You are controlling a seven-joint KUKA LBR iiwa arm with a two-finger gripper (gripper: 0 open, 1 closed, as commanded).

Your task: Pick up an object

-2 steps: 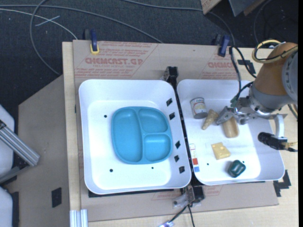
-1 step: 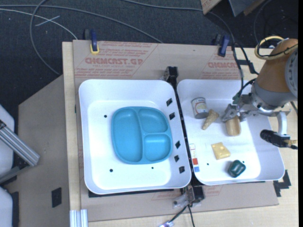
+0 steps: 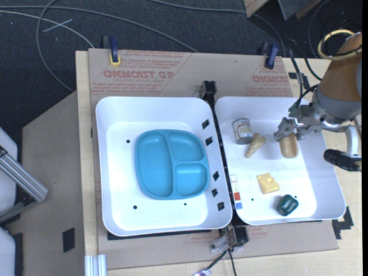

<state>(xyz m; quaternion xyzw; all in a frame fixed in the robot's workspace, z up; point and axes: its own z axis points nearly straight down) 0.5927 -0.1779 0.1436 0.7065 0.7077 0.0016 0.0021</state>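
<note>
A: Where does the arm point(image 3: 344, 73) stand?

B: It reaches in from the right over the right bin point(image 3: 322, 171); its orange band sits at the upper right, and the gripper point(image 3: 292, 126) hangs over the bin's upper part, near the back wall.

A: Is the gripper holding anything?

B: That cannot be told; the metal head hides the tips from above. A tan, rounded piece point(image 3: 288, 145) lies right under it, touching or nearly so; whether it is gripped cannot be seen.

A: What else lies in that bin?

B: A small can point(image 3: 242, 130) lies at the upper left, on its side; a pale cone point(image 3: 255, 145) lies just beside it, tip pointing down-left; a yellow wedge point(image 3: 267, 183), like cheese with holes, lies near the middle; a dark green lump point(image 3: 287, 204) lies below it, near the front wall; a small card point(image 3: 236, 191) with red and blue marks lies against the left wall.

A: And the left bin point(image 3: 109, 171)?

B: It bears a blue plate point(image 3: 171, 163) with three compartments, lying flat near the middle, well apart from the walls; a few black dots mark the floor around it.

A: The surroundings?

B: Both bins sit side by side on the bench point(image 3: 144, 68), a board with red print; two blue clamps point(image 3: 114, 49) grip its far edge; cables point(image 3: 57, 16) trail over the dark floor behind; a black divider point(image 3: 214, 148) runs between the bins.
</note>
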